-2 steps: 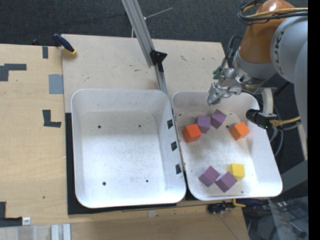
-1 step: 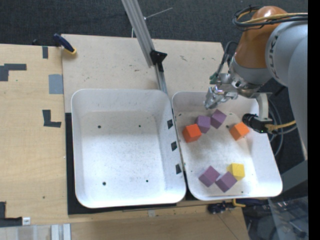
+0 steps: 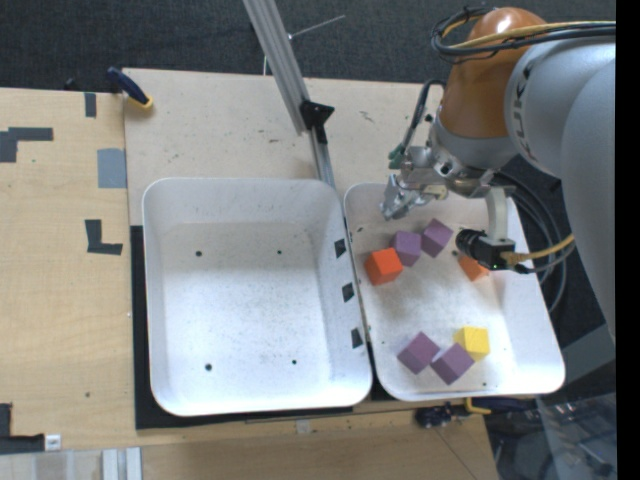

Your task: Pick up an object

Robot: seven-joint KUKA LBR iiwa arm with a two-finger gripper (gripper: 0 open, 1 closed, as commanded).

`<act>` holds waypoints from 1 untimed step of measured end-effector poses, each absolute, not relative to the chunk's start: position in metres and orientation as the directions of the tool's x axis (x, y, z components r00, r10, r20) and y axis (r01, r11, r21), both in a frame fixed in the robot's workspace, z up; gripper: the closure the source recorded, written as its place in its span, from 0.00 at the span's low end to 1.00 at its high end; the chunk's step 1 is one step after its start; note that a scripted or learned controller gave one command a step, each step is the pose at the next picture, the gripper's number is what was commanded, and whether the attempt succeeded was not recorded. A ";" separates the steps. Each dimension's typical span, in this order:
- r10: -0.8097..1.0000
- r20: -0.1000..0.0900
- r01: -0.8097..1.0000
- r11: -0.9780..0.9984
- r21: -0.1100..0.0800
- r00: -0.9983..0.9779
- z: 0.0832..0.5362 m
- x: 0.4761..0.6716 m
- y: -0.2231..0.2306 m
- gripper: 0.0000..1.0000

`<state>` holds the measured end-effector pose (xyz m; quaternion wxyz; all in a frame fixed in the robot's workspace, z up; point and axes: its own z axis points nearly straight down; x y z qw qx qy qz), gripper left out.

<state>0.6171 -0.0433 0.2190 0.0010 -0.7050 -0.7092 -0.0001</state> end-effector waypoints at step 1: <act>1.000 0.002 1.000 0.007 -0.002 -0.007 0.230 0.601 0.004 1.00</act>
